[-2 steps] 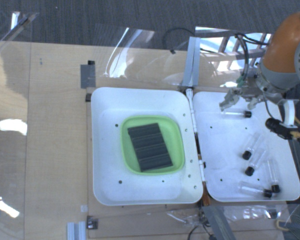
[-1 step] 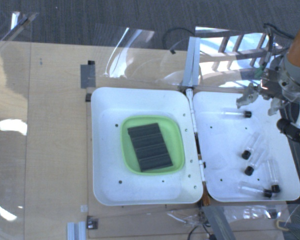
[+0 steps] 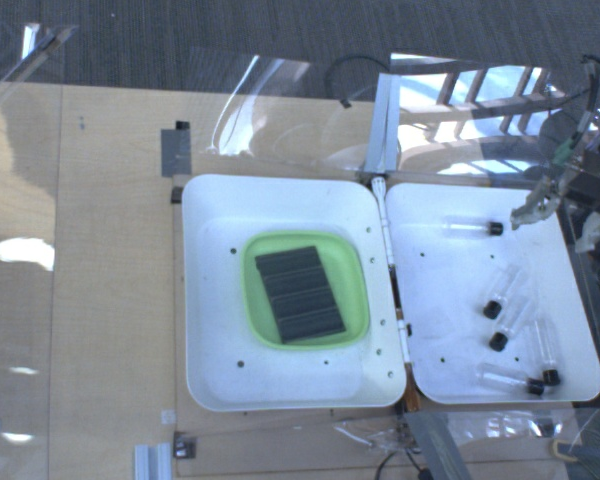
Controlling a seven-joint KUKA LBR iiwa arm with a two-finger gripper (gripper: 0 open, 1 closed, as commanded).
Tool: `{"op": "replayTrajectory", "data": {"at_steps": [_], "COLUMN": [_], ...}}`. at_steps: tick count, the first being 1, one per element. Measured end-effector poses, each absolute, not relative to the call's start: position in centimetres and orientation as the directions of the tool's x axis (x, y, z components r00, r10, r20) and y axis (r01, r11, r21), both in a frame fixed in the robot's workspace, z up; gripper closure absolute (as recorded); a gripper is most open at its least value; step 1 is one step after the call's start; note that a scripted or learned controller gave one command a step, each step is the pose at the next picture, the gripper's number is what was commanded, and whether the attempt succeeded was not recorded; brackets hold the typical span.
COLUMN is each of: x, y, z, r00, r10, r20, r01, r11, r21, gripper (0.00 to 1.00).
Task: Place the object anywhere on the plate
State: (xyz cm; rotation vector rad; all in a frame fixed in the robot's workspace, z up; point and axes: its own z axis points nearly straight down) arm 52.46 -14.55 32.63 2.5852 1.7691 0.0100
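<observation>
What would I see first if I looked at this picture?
The bright green plate in the left bin jumps out first, with a dark ridged block lying on it. After that, the little clear tubes with black caps scattered in the right bin catch the eye. The pincer hangs over that bin's far right corner.

Bright daylight; glare patches on bench point(image 3: 80, 268), white bins point(image 3: 280, 193) washed out, slightly soft.
</observation>
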Motion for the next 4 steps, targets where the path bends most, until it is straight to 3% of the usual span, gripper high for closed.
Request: {"op": "replayTrajectory", "data": {"at_steps": [1, 2, 4], "x": [48.8, 48.8, 48.9], "y": [-17.0, -18.4, -11.4], "z": [30.4, 26.8, 26.1], "r00": [0.423, 0.444, 0.69], "r10": [0.906, 0.896, 0.724], "r20": [0.0, 0.001, 0.004], "r01": [0.906, 0.896, 0.724], "r11": [-0.423, -0.444, -0.69], "r21": [0.005, 0.004, 0.003], "gripper": [0.0, 0.0, 0.0]}}
